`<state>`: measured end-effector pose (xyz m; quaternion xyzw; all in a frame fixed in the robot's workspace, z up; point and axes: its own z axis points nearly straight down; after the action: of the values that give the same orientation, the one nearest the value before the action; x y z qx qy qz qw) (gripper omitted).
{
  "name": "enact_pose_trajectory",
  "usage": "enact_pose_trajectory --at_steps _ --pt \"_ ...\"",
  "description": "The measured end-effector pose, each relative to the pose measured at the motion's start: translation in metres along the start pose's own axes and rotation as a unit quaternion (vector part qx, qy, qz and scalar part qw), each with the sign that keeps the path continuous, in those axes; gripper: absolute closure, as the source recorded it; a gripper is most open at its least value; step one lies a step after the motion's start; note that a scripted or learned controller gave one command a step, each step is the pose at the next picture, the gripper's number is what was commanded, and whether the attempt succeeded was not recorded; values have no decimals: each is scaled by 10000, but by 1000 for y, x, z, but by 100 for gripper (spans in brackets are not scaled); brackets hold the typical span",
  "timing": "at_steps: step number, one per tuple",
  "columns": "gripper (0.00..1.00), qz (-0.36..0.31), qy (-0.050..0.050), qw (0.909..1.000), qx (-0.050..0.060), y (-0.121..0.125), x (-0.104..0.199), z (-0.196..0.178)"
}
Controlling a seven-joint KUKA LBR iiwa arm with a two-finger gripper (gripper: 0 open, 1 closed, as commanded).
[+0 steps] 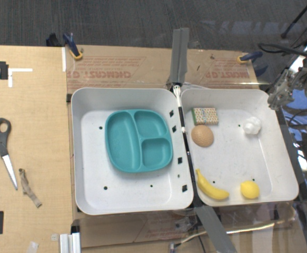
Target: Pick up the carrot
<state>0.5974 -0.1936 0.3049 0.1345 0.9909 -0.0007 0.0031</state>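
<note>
My gripper [278,95] hangs at the far right, above the upper right corner of the right bin [232,159], away from everything in it. That bin holds a yellow banana [211,187] at the front, a lemon [250,190] at the front right and a brown rounded object [201,136] near the left wall. A speckled block [205,115] lies just behind the brown object, and a small white lump [251,126] sits toward the right.
The left bin [90,186] holds a teal divided plate [140,140]. Scissors [0,144] and a small strip [29,190] lie on the cardboard bench at the left. Cables and clamps crowd the right edge.
</note>
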Motion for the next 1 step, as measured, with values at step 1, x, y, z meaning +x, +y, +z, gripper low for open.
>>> enact_pose_trajectory --at_steps 1 --pt "100 -475 4 9989 -6 37 -19 2"
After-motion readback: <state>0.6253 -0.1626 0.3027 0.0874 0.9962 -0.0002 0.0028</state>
